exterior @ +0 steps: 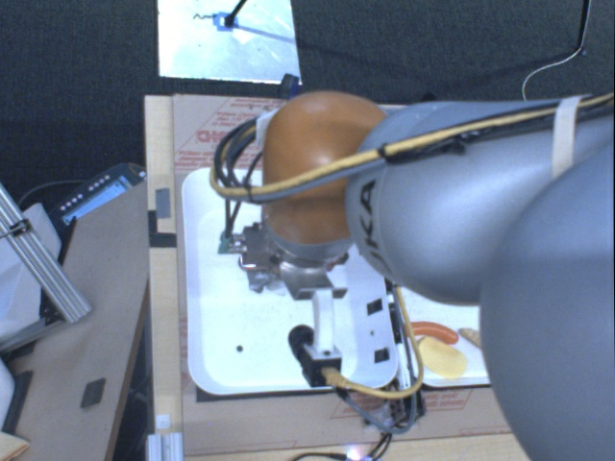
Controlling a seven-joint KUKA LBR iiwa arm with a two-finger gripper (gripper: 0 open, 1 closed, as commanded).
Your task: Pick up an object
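White left bin (207, 286) lies nearly bare, one dark speck (239, 348) toward its 6 o'clock. The claw (258, 265) hangs over its middle, under the orange band (312, 176). Whether it is spread or pinched I cannot tell. This looks like the approach step. At the claw's 4 o'clock, in the right bin (476, 382), lie a red piece (434, 332) and a yellow piece (444, 358). The next move calls for centring over one, then descending.

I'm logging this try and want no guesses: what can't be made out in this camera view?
- Right bin: mostly covered by the grey arm, apart from one near corner.
- Red-orange piece, yellow piece and tan piece in it: too small to identify, and the arm cuts off the tan one.
- Left bin: its middle lies under the orange band.
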